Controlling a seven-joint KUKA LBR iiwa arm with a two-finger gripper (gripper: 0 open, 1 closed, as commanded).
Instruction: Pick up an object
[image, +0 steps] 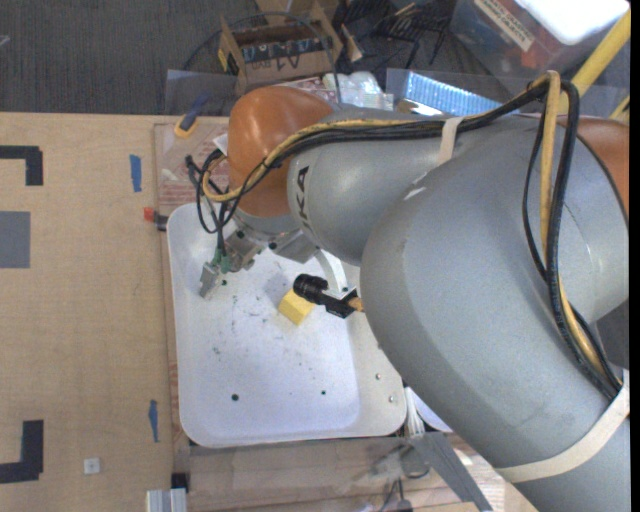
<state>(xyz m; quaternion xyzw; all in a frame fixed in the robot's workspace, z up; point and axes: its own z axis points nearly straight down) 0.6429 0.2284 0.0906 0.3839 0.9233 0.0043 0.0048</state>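
From above, a yellow block (294, 308) lies on the floor of a shallow white bin (270, 410), well to the right of the gripper (213, 277) and a little lower in the picture. A black cylinder-shaped object (322, 293) lies just beside the block, at its upper right. Dark specks dot the bin floor. The gripper hangs low over the bin's upper left area; whether its jaws are spread or pressed together cannot be told, and nothing visible sits between them. The grey arm (480, 280) covers the right side.
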